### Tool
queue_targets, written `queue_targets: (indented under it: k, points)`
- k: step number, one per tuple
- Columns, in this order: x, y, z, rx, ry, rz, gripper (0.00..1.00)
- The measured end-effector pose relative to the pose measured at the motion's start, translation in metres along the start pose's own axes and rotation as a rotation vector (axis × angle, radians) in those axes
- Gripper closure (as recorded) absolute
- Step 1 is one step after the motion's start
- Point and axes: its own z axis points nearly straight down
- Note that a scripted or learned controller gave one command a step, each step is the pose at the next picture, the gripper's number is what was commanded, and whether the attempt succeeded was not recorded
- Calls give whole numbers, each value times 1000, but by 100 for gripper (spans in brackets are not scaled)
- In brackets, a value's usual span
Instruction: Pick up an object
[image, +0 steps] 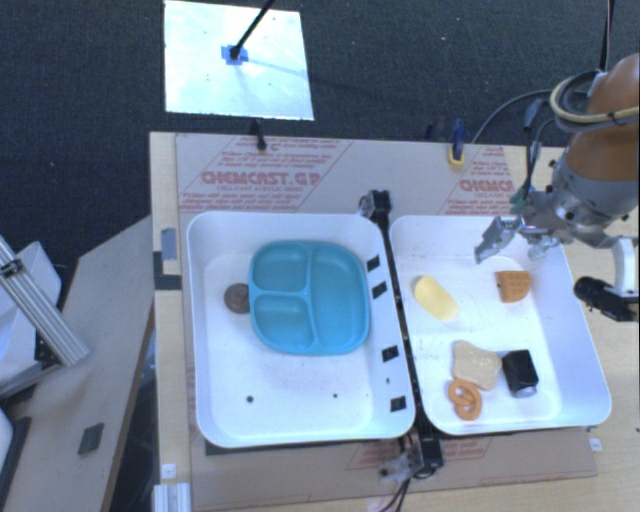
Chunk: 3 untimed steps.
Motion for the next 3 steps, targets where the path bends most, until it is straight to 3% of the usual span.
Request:
queue_targets:
  k: [1, 3]
  points:
    - [0, 2, -7, -12, -2, -2, 0]
    - [9, -4, 85, -9, 0, 1, 0]
